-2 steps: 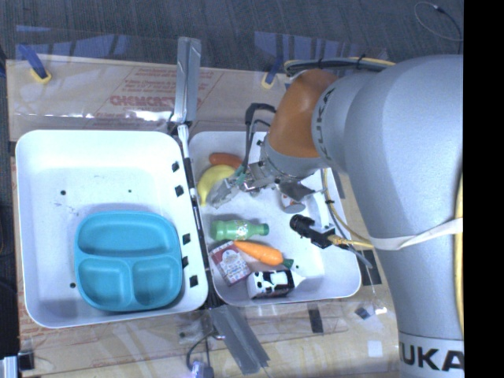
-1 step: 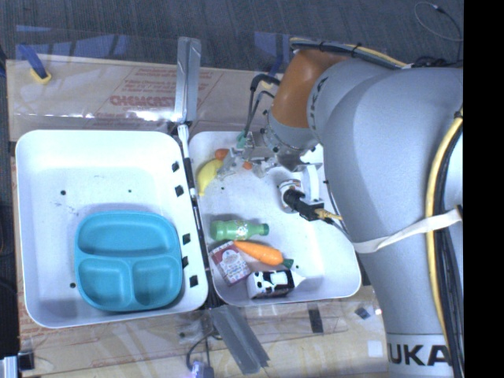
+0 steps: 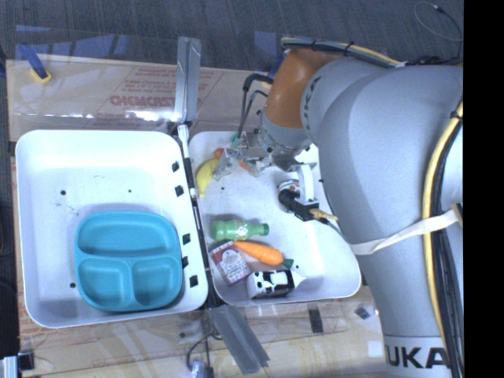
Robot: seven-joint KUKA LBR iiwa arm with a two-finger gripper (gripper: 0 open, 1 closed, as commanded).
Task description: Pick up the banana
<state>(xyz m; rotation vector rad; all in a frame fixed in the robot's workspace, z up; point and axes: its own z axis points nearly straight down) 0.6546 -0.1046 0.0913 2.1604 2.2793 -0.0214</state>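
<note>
Yellow banana: lies in the right bin, in the far-left corner, close against the wall shared with the left bin; it is curved and runs roughly along that wall, with nothing lying on it
Hand: low over the far end of the right bin, just right of the banana's far end; whether it touches the fruit cannot be told, and whether it is open or closed cannot be told either, as the tip is a small tangle of metal and wire from this angle
Arm: grey and bulky, reaching in from the right and covering the far-right part of the right bin
Band: orange, on the arm just behind the hand
Right bin: white and shallow, with the banana at its far end and four other things toward its near end
Bottle: green, on its side across the middle of the right bin, nearer than the banana and apart from it
Carrot: orange with a green top at its right end, lying at a slant just in front of the bottle
Packet: red and flat, at the carrot's left tip, near the shared wall
Carton: black and white, by the near wall, just in front of the carrot's green end
Left bin: white, holding a tray
Tray: blue, with one long compartment at the far side and two smaller ones at the near side, lying in the near half of the left bin
Clips: small and black, spaced along the join between the bins
Desk: pale, with a red-lettered sheet showing beyond the bins
</note>
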